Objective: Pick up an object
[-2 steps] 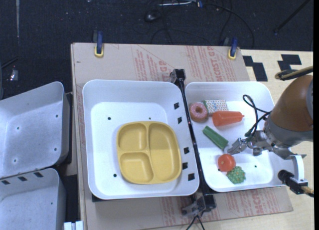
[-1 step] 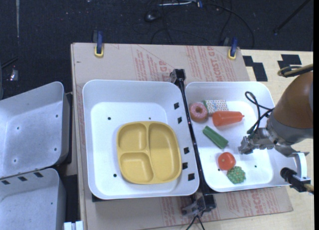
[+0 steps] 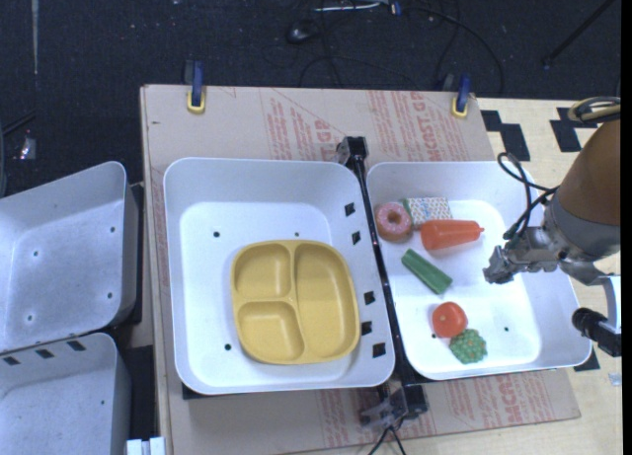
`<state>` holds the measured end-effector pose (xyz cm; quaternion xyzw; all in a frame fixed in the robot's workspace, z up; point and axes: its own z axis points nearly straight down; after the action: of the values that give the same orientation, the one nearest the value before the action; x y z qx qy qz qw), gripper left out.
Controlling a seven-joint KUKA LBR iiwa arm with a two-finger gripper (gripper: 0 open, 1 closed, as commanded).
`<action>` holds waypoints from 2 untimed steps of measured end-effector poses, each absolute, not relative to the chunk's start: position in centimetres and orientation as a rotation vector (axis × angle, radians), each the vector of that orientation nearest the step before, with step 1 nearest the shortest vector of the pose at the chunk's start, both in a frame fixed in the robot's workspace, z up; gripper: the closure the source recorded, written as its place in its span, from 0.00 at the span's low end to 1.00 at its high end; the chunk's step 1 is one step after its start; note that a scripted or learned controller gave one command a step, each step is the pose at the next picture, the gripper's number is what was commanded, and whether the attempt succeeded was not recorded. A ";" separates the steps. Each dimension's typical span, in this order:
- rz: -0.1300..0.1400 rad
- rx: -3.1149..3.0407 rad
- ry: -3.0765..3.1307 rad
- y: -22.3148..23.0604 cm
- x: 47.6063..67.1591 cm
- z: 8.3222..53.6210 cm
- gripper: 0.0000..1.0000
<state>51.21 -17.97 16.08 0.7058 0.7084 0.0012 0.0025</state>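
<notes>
green broccoli [image 3: 468, 345] sits below the tomato [image 3: 448, 318]; jaws [image 3: 497, 269] nearby, grip unclear.

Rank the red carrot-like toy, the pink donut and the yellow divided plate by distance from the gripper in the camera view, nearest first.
1. Red carrot-like toy: in the right bin, just left of the gripper.
2. Pink donut: same bin, farther left, near the divider.
3. Yellow divided plate: in the left bin, farthest away.
</notes>
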 end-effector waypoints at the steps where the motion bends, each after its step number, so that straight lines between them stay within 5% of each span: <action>1: 0.005 2.212 2.221 -17.6 52.1 22.1 1.00; 2: 0.003 2.214 2.221 -17.6 52.2 26.3 1.00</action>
<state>52.22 -17.60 26.28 0.7061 0.7081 0.0011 0.0029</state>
